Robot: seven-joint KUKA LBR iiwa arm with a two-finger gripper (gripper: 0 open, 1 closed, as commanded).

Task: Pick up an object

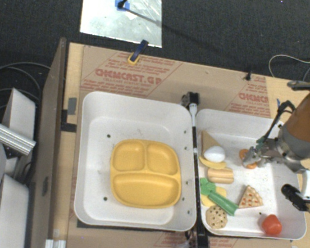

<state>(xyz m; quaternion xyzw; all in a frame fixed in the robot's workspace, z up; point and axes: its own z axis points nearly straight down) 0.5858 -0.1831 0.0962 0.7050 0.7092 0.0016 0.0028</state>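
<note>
Your end effector (pixel 254 157) sits low near the right bin's (pixel 300 225) far edge, over an orange piece (pixel 245 154); can't tell its grip state.

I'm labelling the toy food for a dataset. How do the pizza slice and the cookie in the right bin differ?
The pizza slice is a triangle, orange-red with a pale crust edge; the cookie is round, tan with dark specks. The pizza slice lies further back and more to the middle of the right bin; the cookie sits against the front wall, beside the green toy. The pizza slice looks somewhat larger. Both lie flat, apart from the gripper.
</note>
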